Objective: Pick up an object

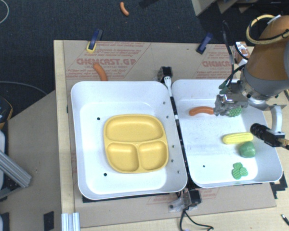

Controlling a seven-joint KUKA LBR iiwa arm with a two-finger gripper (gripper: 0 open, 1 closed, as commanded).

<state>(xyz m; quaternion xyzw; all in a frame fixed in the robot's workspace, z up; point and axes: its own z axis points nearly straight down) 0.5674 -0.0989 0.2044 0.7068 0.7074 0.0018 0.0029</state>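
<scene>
My gripper (225, 107) hangs low over the far part of the right bin (207, 177). A small green leafy piece (235, 112) lies right against it on its right side; whether it is gripped I cannot tell. Just left of the gripper an orange sausage (201, 111) lies on the bin floor. Nearer the front lie a yellow corn cob (237, 138), a round green piece (247, 150) and a green leafy piece (238, 170).
The left bin (86, 105) holds a yellow three-part plate (135, 142). Another orange sausage (100, 71) lies on the bench behind that bin. A black clamp (166, 74) sits where the two bins meet at the back. A black part (265, 134) juts over the right bin's right edge.
</scene>
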